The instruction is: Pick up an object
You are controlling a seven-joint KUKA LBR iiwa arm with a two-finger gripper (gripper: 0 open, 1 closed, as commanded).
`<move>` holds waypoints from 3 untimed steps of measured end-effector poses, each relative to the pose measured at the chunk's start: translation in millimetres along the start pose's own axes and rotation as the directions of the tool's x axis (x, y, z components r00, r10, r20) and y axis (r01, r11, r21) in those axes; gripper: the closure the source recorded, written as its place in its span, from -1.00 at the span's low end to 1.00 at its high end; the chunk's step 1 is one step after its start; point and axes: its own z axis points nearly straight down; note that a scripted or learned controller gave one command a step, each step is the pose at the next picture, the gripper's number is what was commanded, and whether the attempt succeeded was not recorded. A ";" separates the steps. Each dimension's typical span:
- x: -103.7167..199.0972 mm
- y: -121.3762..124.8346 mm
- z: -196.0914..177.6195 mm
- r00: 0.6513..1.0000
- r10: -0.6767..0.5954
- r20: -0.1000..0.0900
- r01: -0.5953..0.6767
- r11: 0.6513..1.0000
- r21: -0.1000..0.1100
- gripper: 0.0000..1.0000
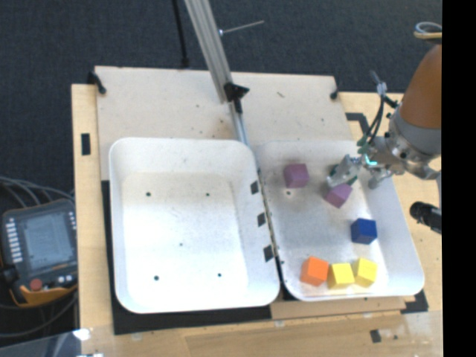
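My gripper (343, 174) reaches in from the right over the upper middle of the right bin (398, 222). A purple block (338, 195) sits tilted directly beneath its tip, touching or nearly touching it. Whether that block rests on the bin floor or hangs just above it is unclear. A second purple block (296, 175) lies to the left, apart from the gripper. A blue block (364, 230) sits lower right. Along the bin's front edge stand an orange block (314, 271) and two yellow blocks (341, 274) (366, 271).
The left bin (126, 162) lies beside the right one, with a ridge between them. A slanted metal pole (212, 43) rises behind the bins. A teach pendant (41, 244) rests off the bench at far left.
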 end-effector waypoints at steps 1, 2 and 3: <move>-0.1 0.8 -2.4 1.000 0.001 0.001 -0.001 1.000 -0.005 -1.00; -0.3 3.0 60.5 1.000 0.004 0.001 -0.004 1.000 0.001 -1.00; -2.8 5.1 103.2 1.000 0.005 0.002 -0.005 1.000 0.000 -1.00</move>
